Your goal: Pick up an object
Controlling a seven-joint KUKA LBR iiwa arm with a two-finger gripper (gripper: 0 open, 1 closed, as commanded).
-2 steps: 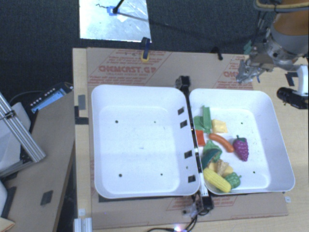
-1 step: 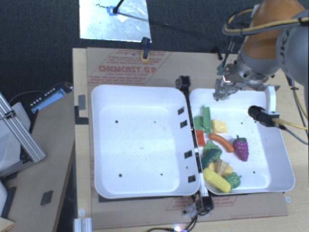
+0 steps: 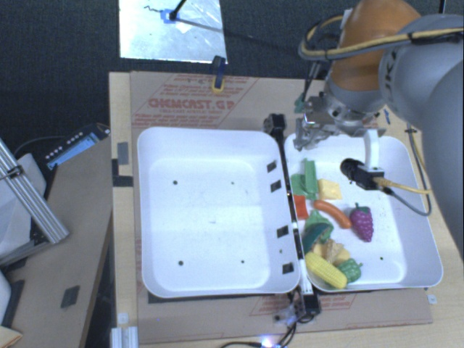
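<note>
Cardboard (image 3: 188,96) covers my bench under two white bins. From the right my arm (image 3: 420,56) bends down over the right bin (image 3: 406,259), its orange band above the gripper (image 3: 308,138), which hangs at that bin's far left corner, just above the green toy (image 3: 310,176). Whether it is open, I cannot tell. Toy corn (image 3: 325,270), grapes (image 3: 362,222) and a sausage (image 3: 333,212) lie along the bin's left side; the left bin (image 3: 210,209) sits beside it.

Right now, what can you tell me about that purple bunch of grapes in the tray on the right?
The grapes look like a small plastic toy: a dark purple, bumpy cluster with a short stem end pointing up toward the back of the right tray. It lies on the white tray floor, right of the other toy foods, its left side beside the orange sausage, perhaps touching it. The gripper hangs farther back, well apart from it.
</note>
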